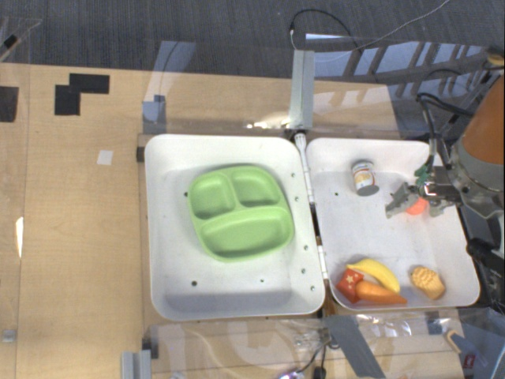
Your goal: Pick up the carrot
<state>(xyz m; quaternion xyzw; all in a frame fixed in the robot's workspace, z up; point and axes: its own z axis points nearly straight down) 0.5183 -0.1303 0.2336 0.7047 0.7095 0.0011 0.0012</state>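
From my remote seat I see the carrot (379,293) lying on its side in the near left corner of the right bin (339,219), its orange body angled along the front wall. It touches a yellow banana (377,273) that curves just behind it, and a red strawberry-like piece (349,279) sits against its blunt end, close to the wall shared with the left bin (170,290). A single yellow corn-like piece (427,282) rests just to the right of the carrot, apart from it.

The arm (483,136) comes in from the right, its orange band above the right bin's far right edge, with the wrist turned down and leftward over the bin floor. The gripper (410,201) hangs well behind the carrot, toward the back right part of the same bin, not touching it. Something orange-red shows at the fingertips, but I cannot tell what it is, nor how wide the claw stands.

One small jar (363,177) with a pale lid stands behind the carrot, left of the gripper.

In the left bin lies one green divided plate (239,211), three compartments, well to the left of the carrot.
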